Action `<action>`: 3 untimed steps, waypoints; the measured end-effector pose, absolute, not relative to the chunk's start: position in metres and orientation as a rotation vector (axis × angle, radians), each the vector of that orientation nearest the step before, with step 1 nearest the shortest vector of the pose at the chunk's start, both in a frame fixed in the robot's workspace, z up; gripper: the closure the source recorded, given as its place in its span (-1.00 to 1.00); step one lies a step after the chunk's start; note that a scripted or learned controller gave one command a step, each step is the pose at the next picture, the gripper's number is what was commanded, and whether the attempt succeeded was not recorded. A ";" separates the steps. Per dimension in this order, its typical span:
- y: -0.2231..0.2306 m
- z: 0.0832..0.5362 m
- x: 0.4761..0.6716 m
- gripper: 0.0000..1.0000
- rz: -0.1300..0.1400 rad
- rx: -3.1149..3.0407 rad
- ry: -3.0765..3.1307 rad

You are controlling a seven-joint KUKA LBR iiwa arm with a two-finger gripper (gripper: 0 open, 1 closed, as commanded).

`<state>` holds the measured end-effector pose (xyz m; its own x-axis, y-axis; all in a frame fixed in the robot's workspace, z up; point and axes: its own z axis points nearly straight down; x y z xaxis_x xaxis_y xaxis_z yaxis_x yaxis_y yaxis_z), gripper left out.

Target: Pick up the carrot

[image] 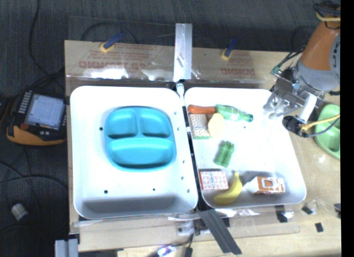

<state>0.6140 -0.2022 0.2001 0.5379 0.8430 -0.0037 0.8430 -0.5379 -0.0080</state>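
Note:
The carrot [201, 109] is a small orange piece lying flat at the back left corner of the right bin [287, 156], beside the divider between the bins. My gripper [275, 105] hangs at the right bin's back right edge, well to the right of the carrot and apart from it. A green bottle [233, 113] lies between the carrot and the gripper. Nothing shows between the fingers.
The right bin also holds a checkered packet [198, 126], a pale yellow lump [216, 125], a green can [224, 153], a banana [230, 190], a red-patterned box [213, 180] and an orange-and-white carton [269, 185]. A blue divided tray [139, 138] lies in the left bin [88, 195].

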 end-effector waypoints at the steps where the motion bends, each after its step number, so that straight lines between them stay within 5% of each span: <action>1: -0.212 0.205 0.542 1.00 0.011 -2.814 -1.380; 2: -0.180 0.218 0.580 1.00 0.015 -2.970 -1.011; 3: -0.180 0.218 0.580 -1.00 0.015 -2.970 -1.011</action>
